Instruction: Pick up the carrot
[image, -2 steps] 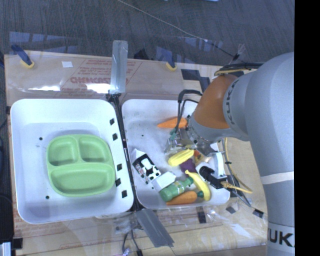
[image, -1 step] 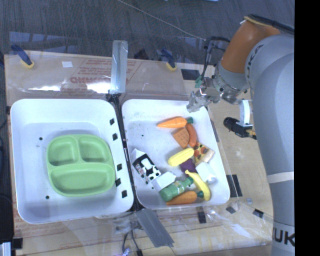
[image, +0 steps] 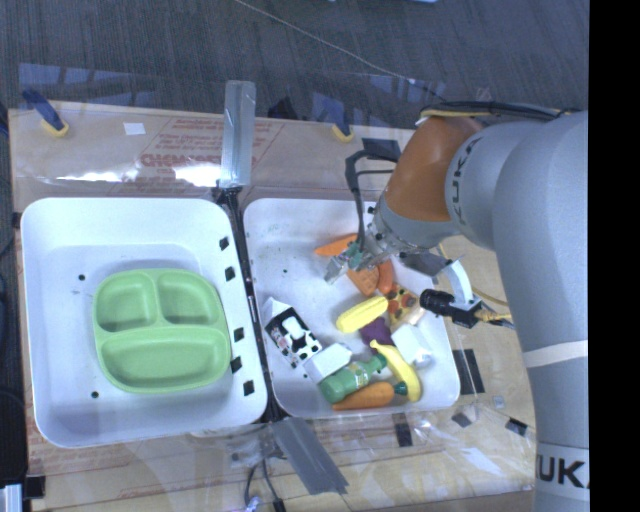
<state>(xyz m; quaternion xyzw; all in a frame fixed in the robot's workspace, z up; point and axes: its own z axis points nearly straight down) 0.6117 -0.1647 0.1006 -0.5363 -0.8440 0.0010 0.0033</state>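
The grey arm (image: 530, 250) runs off the right and bottom edges of the frame; its lettering at lower right is cut short. Its wrist covers the right bin's (image: 290, 215) upper right corner.

Gripper (image: 352, 262) small and dark against the clutter: finger state cannot be told.

An orange carrot-like piece (image: 335, 244) at centre frame is partly hidden under the gripper; another orange piece (image: 366, 397) at the bin's lower edge lies half under a green bottle-shaped toy (image: 352, 380).

A purple item (image: 376, 330) is mostly covered by a yellow oblong toy (image: 361, 313); kind unclear.

Printed red text on the bench sheet (image: 185, 145), upper left, too blurred to read.
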